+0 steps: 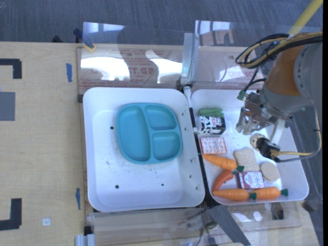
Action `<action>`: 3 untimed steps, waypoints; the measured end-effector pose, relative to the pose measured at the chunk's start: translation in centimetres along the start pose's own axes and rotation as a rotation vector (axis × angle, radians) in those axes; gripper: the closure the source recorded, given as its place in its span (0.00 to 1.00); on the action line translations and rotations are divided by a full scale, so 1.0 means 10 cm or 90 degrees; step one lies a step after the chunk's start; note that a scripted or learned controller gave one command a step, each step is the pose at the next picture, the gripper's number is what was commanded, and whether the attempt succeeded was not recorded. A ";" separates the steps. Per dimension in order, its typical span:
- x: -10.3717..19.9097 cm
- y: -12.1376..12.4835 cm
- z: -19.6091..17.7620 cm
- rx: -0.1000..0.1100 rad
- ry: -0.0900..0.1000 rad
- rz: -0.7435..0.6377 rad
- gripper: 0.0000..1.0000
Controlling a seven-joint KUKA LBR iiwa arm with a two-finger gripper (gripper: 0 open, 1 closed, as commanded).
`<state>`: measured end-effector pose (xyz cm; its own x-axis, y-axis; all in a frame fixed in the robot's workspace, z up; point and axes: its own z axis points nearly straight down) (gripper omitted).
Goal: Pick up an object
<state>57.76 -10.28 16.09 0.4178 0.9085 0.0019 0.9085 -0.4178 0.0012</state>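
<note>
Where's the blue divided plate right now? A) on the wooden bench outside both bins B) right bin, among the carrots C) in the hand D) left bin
D: the blue divided plate lies flat in the left bin, while the carrots sit in the right bin under the hand.

Dark blue-grey carpet floor (pixel 154 4) across the top. Light plywood bench top (pixel 36 137) on the left, with black square corner markings (pixel 14 68) and short blue tape strips (pixel 68 72). Clear plastic panels (pixel 133 60) stand behind the bins, catching bright window-like glare. Lighting even, slightly cool.
</note>
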 end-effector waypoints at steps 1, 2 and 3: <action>-0.02 0.00 0.01 0.001 -0.002 0.002 0.00; -0.31 -0.69 0.71 -0.006 0.000 -0.145 0.00; -0.33 -0.67 0.60 -0.010 -0.002 -0.143 1.00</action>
<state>50.34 -10.48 10.05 0.2053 0.9787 -0.0027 0.9786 -0.2052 0.0166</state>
